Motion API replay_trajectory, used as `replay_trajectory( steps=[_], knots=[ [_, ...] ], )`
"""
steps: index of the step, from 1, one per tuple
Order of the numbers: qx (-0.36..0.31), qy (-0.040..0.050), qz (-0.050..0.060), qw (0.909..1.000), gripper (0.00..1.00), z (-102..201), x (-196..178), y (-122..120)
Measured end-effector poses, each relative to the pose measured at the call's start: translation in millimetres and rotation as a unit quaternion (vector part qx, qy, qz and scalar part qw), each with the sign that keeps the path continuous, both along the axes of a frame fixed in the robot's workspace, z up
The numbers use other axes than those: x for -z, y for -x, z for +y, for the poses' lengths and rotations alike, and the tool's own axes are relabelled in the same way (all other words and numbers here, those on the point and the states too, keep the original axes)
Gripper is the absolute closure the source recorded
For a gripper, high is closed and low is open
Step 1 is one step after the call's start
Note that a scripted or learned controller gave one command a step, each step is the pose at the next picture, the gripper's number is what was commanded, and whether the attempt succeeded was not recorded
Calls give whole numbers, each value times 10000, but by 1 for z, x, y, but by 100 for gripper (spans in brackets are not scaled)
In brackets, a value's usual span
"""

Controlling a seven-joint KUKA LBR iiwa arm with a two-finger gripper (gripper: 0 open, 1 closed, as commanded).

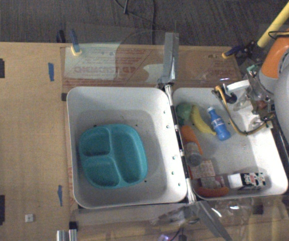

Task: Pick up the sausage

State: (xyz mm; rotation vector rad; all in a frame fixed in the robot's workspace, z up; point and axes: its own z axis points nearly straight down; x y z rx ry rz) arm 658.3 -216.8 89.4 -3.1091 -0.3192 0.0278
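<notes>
Sausage (213,190): lower middle of the right bin (265,157), tight against its bottom rim, reddish and slightly curved.
Long axis: roughly left to right across the frame, running along that bottom wall.
Neighbours: a patterned packet (203,171) touches it from above; a black-and-white carton (248,180) sits just beside its right end; an orange carrot with a grey tip (191,143) lies above, along the divider.
Gripper (257,107): upper right of the frame, over the top right part of the same bin, near the blue bottle (218,124) and banana (201,120).
Fingers: lost among cables and metal, so I cannot tell how wide they stand; nothing is seen held.
Direction to go: the sausage lies down and to the left of the gripper, well apart, across the bin.
Judgement: the wall and packet leave little room, so fingers would likely need to straddle its short width.
Left bin (84,97): holds a teal divided plate (112,155), not involved.
</notes>
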Motion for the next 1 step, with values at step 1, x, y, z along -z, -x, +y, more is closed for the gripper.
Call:
replay_trajectory(
  steps=[1],
  knots=[
    [-49,41,-63,10000,100,3,-14,-4]
  ],
)
